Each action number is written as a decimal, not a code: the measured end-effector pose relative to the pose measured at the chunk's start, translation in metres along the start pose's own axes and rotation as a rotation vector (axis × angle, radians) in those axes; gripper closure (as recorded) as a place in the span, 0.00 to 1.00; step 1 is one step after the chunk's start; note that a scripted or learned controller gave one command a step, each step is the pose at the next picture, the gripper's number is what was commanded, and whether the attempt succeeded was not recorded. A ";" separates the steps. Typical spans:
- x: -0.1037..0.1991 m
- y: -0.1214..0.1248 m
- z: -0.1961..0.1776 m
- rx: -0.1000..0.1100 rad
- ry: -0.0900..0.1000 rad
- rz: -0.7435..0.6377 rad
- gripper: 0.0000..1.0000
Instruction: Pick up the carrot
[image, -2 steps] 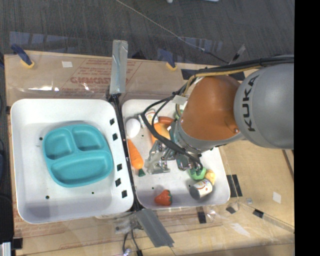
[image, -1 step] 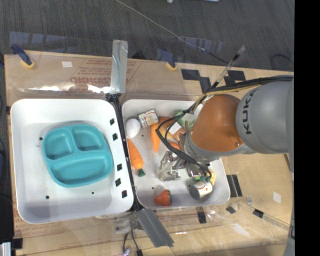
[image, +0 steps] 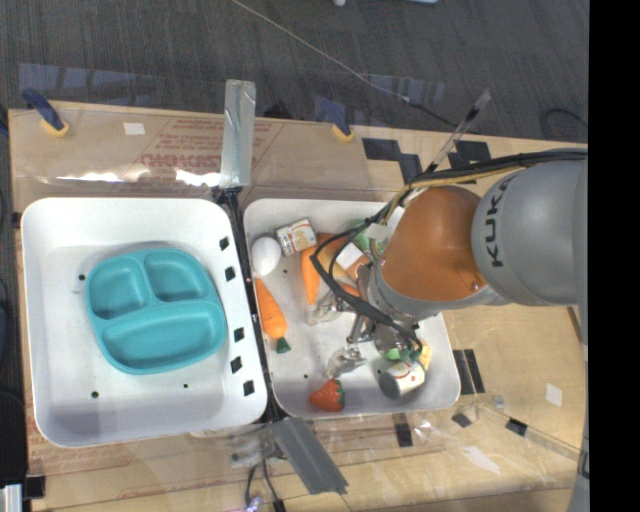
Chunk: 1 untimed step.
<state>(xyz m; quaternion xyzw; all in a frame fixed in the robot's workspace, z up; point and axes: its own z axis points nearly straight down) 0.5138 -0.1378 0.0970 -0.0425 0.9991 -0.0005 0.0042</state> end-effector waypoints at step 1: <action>-0.095 0.004 0.002 0.000 0.006 0.313 0.00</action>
